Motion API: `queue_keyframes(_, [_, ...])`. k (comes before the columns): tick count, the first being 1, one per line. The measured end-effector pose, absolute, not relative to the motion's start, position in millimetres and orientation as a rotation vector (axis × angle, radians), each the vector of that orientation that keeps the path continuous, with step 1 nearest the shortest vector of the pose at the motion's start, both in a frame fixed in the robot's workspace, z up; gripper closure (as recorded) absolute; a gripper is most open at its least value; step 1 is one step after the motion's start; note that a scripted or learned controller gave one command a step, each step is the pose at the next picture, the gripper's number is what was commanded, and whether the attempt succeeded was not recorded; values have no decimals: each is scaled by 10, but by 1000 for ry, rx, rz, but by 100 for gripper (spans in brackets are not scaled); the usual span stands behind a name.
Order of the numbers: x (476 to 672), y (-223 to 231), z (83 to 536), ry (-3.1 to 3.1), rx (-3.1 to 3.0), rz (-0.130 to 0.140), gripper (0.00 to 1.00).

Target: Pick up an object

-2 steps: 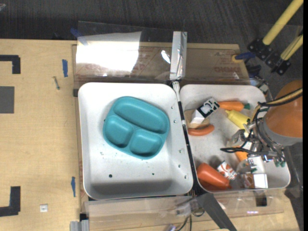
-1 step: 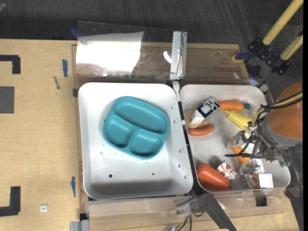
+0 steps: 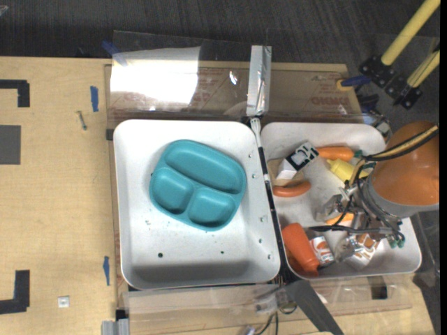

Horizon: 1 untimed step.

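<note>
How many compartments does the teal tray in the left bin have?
3. The teal tray has one long compartment across its far side and two smaller ones on its near side, one toward the left and one toward the right. None looks hidden.

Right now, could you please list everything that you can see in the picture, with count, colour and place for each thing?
White bins: 2, white, side by side on the bench; left bin, right bin.
Divided plate: 1, teal, three compartments, middle of the left bin.
Sausage-shaped toy: 1, orange-red, left part of the right bin.
Orange block: 1, orange-red, front left corner of the right bin.
Black-and-white item: 1, rear of the right bin.
Yellow piece: 1, yellow, rear of the right bin.
Carrot-like piece: 1, orange, rear of the right bin.
Robot arm: 1, orange band, over the right bin.
Gripper: 1, dark metal, low in the right bin among the items.
</note>
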State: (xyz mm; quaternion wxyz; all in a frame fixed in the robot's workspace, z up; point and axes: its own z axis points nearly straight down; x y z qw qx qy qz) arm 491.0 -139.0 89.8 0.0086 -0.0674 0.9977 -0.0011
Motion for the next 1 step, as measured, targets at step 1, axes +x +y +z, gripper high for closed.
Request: queue_keyframes(1, [5206, -1150, 901, 3116, -279, -11, 0])
